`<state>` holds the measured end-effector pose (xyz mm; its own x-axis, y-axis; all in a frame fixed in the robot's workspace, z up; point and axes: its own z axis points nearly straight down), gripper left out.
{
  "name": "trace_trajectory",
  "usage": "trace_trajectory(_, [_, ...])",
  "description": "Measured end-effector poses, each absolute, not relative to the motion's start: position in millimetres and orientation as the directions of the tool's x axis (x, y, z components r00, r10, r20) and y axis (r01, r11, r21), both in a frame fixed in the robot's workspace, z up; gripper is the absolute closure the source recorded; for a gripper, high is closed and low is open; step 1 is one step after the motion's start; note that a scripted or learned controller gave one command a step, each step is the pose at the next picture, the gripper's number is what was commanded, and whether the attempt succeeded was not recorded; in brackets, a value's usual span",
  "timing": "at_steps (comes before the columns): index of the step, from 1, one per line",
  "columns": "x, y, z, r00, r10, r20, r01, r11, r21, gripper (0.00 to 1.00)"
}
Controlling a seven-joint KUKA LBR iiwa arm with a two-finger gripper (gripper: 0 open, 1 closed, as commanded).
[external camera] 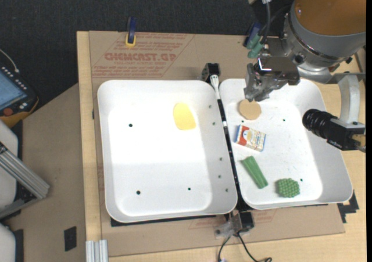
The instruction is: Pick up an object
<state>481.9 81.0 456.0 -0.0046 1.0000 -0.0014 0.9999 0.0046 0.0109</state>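
Gripper (pixel 254 96) hangs over the right bin's (pixel 331 194) far left corner, its tip just above a tan round disc (pixel 250 110); whether it is released or clenched cannot be told. Near the bin's left wall lies a small red, white and blue packet (pixel 250 137), with a green stick (pixel 254 171) toward the near edge and a green knobbly ball (pixel 287 187) beside it. A yellow piece (pixel 184 116) lies in the left bin (pixel 116 156), toward its far right.

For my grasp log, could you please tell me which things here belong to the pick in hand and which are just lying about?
In play:
gripper, low over the right bin
tan round disc just beneath it

Lying about:
yellow piece in the left bin
small printed packet
green bar
green bumpy ball
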Motion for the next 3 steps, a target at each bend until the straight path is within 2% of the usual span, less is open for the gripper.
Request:
trace_trajectory(1, [479.5,108,479,-0.003,1.0,0.001,1.0,0.003,0.005,1.0])
trace_trajectory(2, [479.3,153,517,-0.006,1.0,0.003,1.0,0.006,0.007,1.0])
trace_trajectory(3, [494.5,141,536,0.002,1.0,0.001,1.0,-0.002,0.006,1.0])
